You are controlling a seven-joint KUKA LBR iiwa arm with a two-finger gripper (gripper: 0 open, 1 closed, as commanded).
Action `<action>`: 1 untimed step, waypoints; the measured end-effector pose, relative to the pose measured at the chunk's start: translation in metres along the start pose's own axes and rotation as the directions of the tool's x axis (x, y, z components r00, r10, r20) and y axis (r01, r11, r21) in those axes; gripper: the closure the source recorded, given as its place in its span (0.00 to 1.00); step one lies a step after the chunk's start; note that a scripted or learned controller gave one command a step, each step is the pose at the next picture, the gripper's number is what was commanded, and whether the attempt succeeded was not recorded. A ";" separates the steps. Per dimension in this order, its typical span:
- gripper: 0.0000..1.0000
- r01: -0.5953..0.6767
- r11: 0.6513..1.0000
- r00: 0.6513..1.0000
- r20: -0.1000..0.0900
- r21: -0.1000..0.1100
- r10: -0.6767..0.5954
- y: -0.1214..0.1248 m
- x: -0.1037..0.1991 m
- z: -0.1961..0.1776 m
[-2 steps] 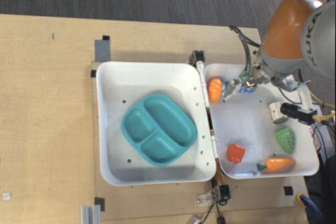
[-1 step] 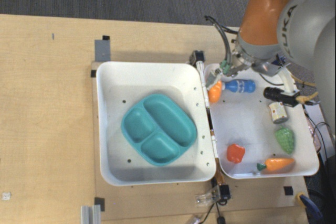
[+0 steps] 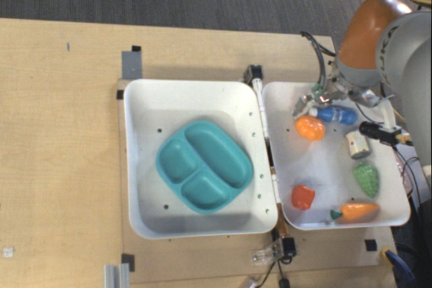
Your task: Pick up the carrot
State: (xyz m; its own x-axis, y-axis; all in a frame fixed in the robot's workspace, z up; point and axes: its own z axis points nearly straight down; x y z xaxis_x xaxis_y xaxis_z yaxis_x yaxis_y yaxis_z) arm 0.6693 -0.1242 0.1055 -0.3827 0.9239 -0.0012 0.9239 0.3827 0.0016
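Observation:
The carrot [image 3: 359,211] is orange with a green top and lies along the front wall of the right bin [image 3: 337,162], near its front right corner. My gripper [image 3: 314,102] hangs over the far part of that bin, just above an orange round fruit [image 3: 310,128] and a blue object [image 3: 338,115]. It is well away from the carrot, with most of the bin's depth between them. Nothing shows in its grasp.
In the right bin also lie a red pepper [image 3: 303,196], a green lumpy item [image 3: 366,179] and a cream cylinder [image 3: 356,144]. The left bin [image 3: 145,111] holds a teal divided plate [image 3: 204,164]. Cables trail along the bench's right edge.

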 end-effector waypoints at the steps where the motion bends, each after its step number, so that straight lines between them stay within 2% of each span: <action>1: 0.00 -0.080 0.997 0.997 0.004 -0.012 0.080 -0.034 0.038 0.015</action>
State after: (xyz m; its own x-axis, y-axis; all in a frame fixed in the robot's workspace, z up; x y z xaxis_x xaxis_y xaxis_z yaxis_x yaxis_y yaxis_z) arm 0.6237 -0.1018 0.0904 -0.3071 0.9517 -0.0054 0.9516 0.3071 0.0138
